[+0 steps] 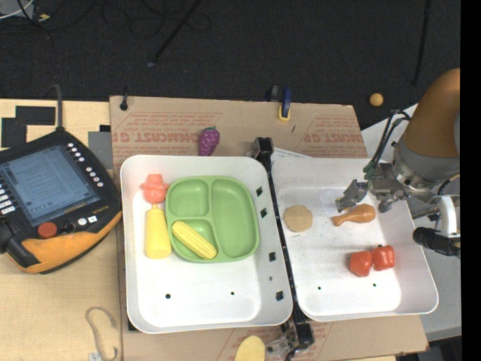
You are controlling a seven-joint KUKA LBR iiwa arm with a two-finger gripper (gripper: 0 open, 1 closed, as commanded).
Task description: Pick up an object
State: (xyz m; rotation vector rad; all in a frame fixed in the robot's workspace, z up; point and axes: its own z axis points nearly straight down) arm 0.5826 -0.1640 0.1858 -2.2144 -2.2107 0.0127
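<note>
The gripper (370,194) hovered with fingers spread apart over the right shallow white bin (421,295), just above the brown plastic drumstick (355,216) lying near the bin's upper right. The approach step appeared in hand; the next move called for descending and closing on the drumstick.

Tool (372,192) above drumstick (355,216)

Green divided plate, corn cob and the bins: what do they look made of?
Green divided plate: looks like moulded plastic, matte to satin, uniform colour with soft rounded ridges between its compartments.
Corn cob: probably plastic or rubbery toy food, flat saturated yellow, slight sheen.
Bins: white, thin rounded rims, likely plastic; the right one looks scuffed.
</note>
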